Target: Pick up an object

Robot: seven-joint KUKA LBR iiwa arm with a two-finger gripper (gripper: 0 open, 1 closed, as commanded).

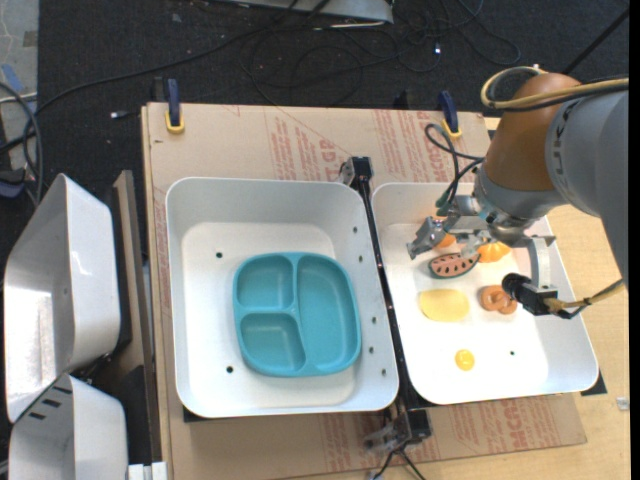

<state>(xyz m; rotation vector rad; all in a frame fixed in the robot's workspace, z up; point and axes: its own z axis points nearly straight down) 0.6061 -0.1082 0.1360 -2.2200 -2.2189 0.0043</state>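
Note:
My gripper (447,235) hangs low over the far left part of the right bin (560,368), below the grey arm with its orange band (530,118). A small orange piece (447,241) shows right at the gripper's tip; I cannot tell whether it is held. Just in front lies a reddish-brown oval with dark stripes (451,264). An orange-yellow piece (492,252) sits to its right. Nearer the front are a pale yellow lump (443,305), a brown ring-shaped item (494,299) and a small yellow ball (464,359).
The left bin (190,268) holds a teal divided tray (297,314). A black rail (375,258) separates the two bins. A black cable end (530,295) hangs from the arm over the right bin. Clamps (175,118) hold the board's far edge.

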